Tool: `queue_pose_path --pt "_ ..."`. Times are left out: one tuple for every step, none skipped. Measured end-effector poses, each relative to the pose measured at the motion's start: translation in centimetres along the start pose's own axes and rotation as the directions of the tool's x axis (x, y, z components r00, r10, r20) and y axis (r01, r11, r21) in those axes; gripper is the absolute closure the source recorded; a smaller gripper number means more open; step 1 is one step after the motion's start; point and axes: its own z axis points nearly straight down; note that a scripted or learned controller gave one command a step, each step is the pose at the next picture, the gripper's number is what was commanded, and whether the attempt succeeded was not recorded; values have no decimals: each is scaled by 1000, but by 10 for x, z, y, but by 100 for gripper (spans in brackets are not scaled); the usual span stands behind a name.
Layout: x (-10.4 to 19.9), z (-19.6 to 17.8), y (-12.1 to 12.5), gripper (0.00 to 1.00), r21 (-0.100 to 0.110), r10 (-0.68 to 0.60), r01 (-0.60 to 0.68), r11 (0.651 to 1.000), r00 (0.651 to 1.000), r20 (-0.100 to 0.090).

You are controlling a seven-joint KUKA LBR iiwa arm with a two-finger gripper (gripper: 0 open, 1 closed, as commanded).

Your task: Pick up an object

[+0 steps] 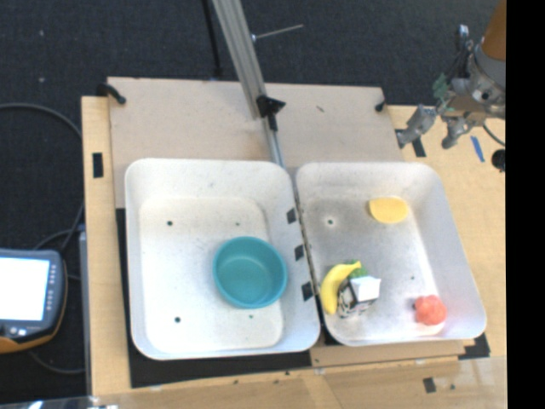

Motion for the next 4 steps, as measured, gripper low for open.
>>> queue_pose_path --pt "-1 0 0 0 1 0 0 1000 1000 2" --pt "3 48 8 0 3 -2 2 1000 1000 0" --pt "8 99 -1 0 5 1 -1 1000 1000 0" --pt "4 142 -6 0 4 3 -3 1000 1000 0"
